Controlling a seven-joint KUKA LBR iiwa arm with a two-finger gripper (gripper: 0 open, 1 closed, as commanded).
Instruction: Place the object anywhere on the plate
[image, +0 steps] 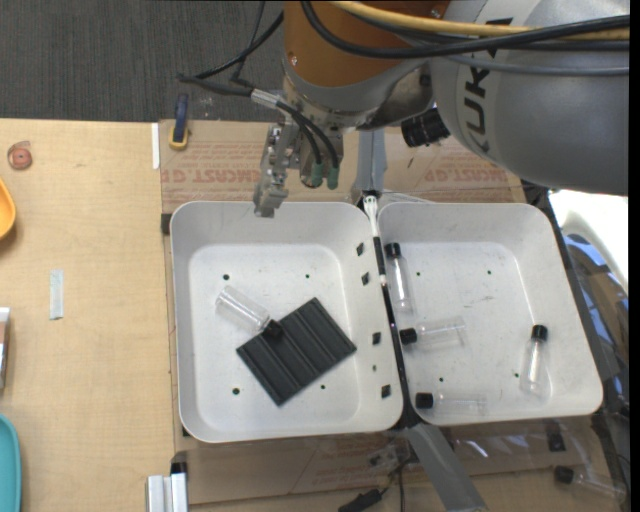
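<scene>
Clear vial (244, 308) w/ black cap lies in left bin (190, 300), capped end touching black ribbed plate (296, 350), long axis 10-to-4. Gripper (267, 203) at bin's 12 o'clock rim, vial toward 6; fingers near-closed, holding nothing.

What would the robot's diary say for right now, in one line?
gripper: above left bin's back rim, holding nothing | vial: lying in left bin, touching black plate's corner, not on it | task: not done
</scene>
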